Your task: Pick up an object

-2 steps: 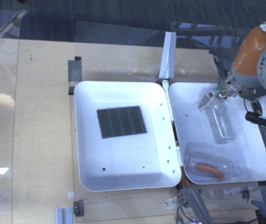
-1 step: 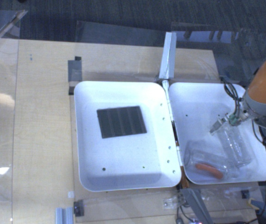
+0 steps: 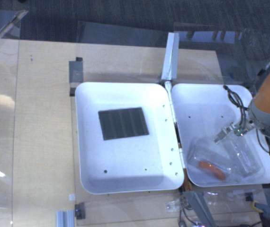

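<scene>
Nearest us, we see an orange object [image 3: 212, 170] lying in the right bin [image 3: 196, 103], near its front edge. Just behind it hangs the end effector [image 3: 232, 132]; we cannot tell its state. In the left bin [image 3: 87, 126] rests a dark ribbed panel [image 3: 123, 123].

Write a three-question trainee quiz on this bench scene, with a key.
1. True or false: the dark ribbed mat lies in the right bin.
2. Which bin holds the orange object? A left bin, B right bin.
3. Fill in: the gripper hangs over the ___ bin.

Key: 1 false; 2 B; 3 right.
</scene>
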